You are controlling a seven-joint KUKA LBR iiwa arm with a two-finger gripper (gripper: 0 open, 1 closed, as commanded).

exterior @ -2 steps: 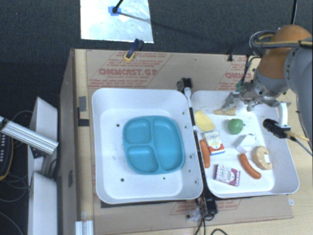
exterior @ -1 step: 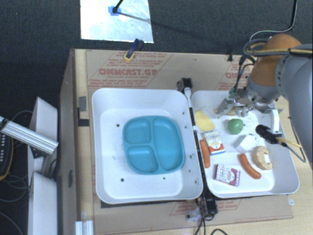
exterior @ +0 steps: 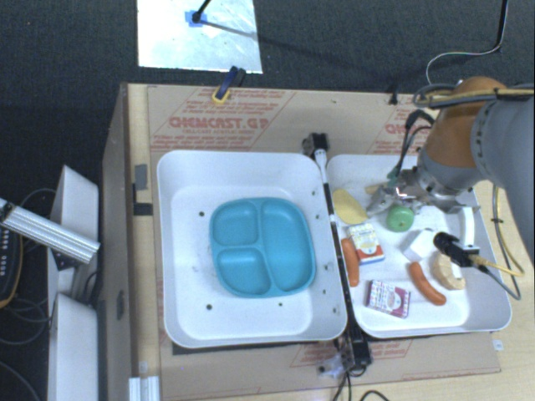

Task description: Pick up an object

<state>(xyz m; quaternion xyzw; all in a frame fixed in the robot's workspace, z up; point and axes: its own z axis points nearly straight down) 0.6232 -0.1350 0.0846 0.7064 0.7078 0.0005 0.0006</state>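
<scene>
My gripper [exterior: 394,194] hangs low over the far part of the right bin [exterior: 470,304], with my arm [exterior: 501,140] coming in from the right side of the view. I cannot tell from this angle whether it is apart or together, and I see nothing clamped in it.

I count two white bins side by side. The left bin [exterior: 180,249] holds one thing, a blue plate [exterior: 261,246] with three compartments, lying flat near the middle.

The right bin holds eight loose things:
- One green ball [exterior: 401,218] sits just beside my gripper on its near side. It is the closest thing to me, though I cannot tell if we touch.
- One yellow piece [exterior: 349,205] lies near the wall shared with the left bin.
- There are two small packets. A white and red packet [exterior: 365,243] is near the middle, and a dark pink packet [exterior: 389,297] is toward the near wall.
- There are two sausages. One orange sausage [exterior: 349,261] lies along the shared wall, just beside the white and red packet. One red sausage [exterior: 426,282] lies at a slant to the right.
- One white block [exterior: 415,242] sits between the green ball and the red sausage.
- One tan bread piece [exterior: 447,271] lies just beside the red sausage.
</scene>
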